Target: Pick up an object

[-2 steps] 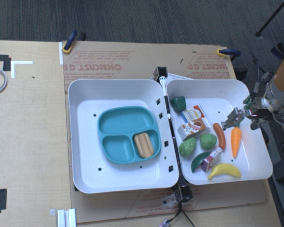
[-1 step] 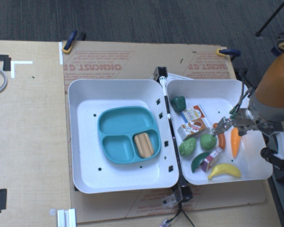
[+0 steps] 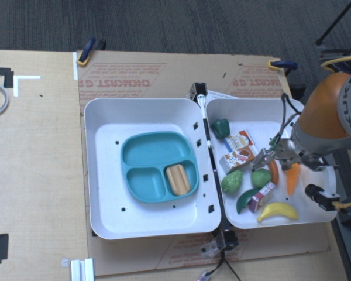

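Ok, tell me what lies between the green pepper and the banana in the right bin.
In the camera view, between the green pepper and the banana lie a snack carton, two green vegetables, and a small purple box.

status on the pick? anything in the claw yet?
Done: the arm has reached into the right bin, and the claw sits low over the toy pile, by the green round item and the snack packet.
In hand: nothing visibly between its fingers; grip state unclear.
Left: grasp and lift. The banana, carrot and green pepper lie in the bin.
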### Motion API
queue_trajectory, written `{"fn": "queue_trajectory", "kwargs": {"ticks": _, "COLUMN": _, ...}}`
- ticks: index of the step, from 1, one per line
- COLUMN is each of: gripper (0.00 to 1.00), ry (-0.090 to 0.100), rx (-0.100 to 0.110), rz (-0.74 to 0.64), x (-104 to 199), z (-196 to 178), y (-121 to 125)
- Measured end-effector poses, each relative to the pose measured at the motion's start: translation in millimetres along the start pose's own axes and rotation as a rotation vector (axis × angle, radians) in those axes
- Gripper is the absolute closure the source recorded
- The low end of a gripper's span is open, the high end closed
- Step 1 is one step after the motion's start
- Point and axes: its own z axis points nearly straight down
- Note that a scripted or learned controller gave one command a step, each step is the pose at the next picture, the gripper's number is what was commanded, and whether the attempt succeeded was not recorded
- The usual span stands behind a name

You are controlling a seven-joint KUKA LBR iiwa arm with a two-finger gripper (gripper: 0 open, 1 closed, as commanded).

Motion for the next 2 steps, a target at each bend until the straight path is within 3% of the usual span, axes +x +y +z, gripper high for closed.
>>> {"fn": "queue_trajectory", "kwargs": {"ticks": 1, "gripper": 1.0, "ry": 0.0, "rx": -0.001, "rz": 0.004, "x": 0, "z": -10, "y": 0}}
{"fn": "queue_trajectory", "kwargs": {"ticks": 2, "gripper": 1.0, "ry": -0.001, "rx": -0.002, "rz": -0.001, "x": 75, "z": -119, "y": -41}}
